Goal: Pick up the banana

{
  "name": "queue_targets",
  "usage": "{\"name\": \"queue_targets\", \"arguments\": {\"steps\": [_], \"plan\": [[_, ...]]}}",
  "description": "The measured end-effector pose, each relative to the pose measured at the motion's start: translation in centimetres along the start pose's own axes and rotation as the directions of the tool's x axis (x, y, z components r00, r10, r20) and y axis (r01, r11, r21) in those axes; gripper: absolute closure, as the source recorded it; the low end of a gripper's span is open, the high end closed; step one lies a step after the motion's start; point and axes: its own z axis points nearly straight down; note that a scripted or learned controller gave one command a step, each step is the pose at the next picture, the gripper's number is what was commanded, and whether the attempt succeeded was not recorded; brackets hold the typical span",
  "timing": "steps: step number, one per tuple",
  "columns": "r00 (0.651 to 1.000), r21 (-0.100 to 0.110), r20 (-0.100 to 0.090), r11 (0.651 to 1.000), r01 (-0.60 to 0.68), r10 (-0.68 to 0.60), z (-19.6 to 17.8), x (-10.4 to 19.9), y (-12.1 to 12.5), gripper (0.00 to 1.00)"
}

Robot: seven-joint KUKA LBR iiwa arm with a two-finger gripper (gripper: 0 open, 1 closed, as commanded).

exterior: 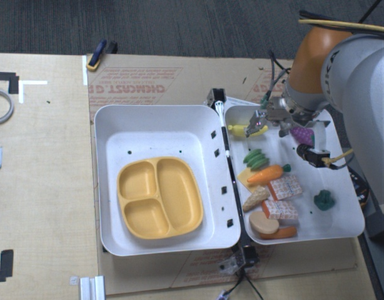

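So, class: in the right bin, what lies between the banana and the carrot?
In the camera view, the green pea pods lie between the banana and the carrot, on the right bin floor.

The grey arm (358,74) comes in from the right of the camera view and bends down toward the far end of the right-hand bin, its orange band (317,58) sitting just above the wrist (301,102). Below the wrist the gripper (257,125) points down and to the left, low over the bin's far left corner. Thin cables run along the wrist and a black fitting hangs off its near side.
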Motion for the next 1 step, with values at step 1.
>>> {"name": "queue_targets", "arguments": {"steps": [1], "plan": [[0.946, 0.029, -0.003, 0.945, -0.325, 0.325, 1.1, 0.09, -0.41, 0.0]]}}
